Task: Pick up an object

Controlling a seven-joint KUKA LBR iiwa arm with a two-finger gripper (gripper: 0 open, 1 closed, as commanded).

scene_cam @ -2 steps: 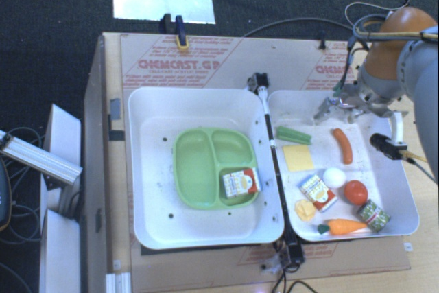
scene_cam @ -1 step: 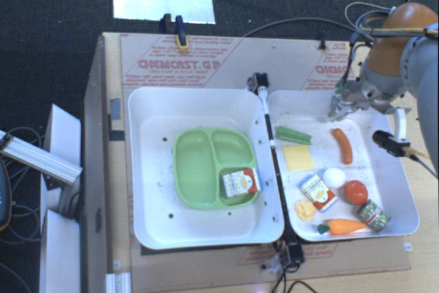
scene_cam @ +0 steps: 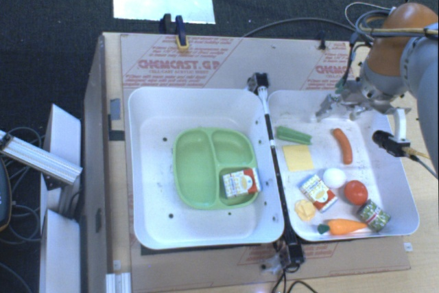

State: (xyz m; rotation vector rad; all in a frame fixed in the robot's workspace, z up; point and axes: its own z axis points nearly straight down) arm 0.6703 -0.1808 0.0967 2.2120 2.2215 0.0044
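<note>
My gripper (scene_cam: 345, 108) hangs over the far end of the right bin (scene_cam: 405, 178), open, with nothing between its fingers. Just below it in that bin lies a red-orange sausage (scene_cam: 342, 145). To its left are a green pod (scene_cam: 293, 135) and a yellow cheese slice (scene_cam: 298, 157). Nearer the front lie a white egg (scene_cam: 334, 177), a red tomato (scene_cam: 355, 192), a small carton (scene_cam: 318, 191), a green can (scene_cam: 374, 215), a carrot (scene_cam: 342, 226) and a small yellow piece (scene_cam: 304, 209).
The left bin (scene_cam: 147, 147) holds a green divided plate (scene_cam: 199, 168) with a small juice carton (scene_cam: 239, 183) in its front right compartment. A black divider (scene_cam: 269, 141) runs between the bins. Cardboard lies under both.
</note>
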